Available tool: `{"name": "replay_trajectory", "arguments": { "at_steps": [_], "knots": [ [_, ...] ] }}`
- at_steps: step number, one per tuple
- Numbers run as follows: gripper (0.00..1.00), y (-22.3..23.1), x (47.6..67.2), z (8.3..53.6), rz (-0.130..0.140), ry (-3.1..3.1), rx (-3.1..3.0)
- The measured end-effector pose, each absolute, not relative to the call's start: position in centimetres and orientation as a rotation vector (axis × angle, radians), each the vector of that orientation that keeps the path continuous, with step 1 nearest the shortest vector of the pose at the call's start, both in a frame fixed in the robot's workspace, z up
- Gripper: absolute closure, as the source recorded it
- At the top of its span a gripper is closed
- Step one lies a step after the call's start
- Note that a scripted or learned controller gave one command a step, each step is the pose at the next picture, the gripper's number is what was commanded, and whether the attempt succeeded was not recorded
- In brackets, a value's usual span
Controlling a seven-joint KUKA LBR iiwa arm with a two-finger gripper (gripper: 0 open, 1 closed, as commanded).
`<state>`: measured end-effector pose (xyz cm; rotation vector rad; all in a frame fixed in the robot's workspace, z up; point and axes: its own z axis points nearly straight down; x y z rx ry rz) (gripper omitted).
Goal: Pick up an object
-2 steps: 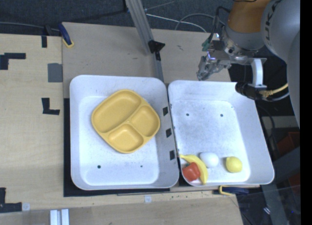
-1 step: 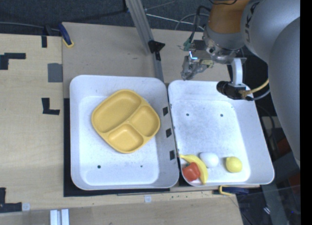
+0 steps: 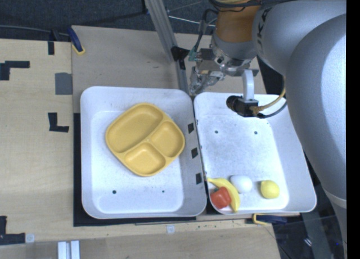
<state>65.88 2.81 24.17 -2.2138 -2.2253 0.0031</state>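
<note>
My gripper hangs over the back edge of the bins, right above the divider between them, with nothing visibly in it. A yellow three-compartment plate lies in the left bin. At the front of the right bin sit a yellow banana, a red piece tucked against it, a white egg-like ball and a small yellow lemon. All of these lie well in front of the gripper.
A slanted metal rail runs down from the top to just left of the gripper. A black cable fitting hangs over the right bin's back. The bulky grey arm covers the right side.
</note>
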Motion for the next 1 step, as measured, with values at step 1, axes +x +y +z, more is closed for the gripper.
{"name": "replay_trajectory", "arguments": {
  "at_steps": [1],
  "knots": [
    [1.0, 9.25, 65.84, 23.62, 0.001, -2.228, -2.212]
  ]
}}
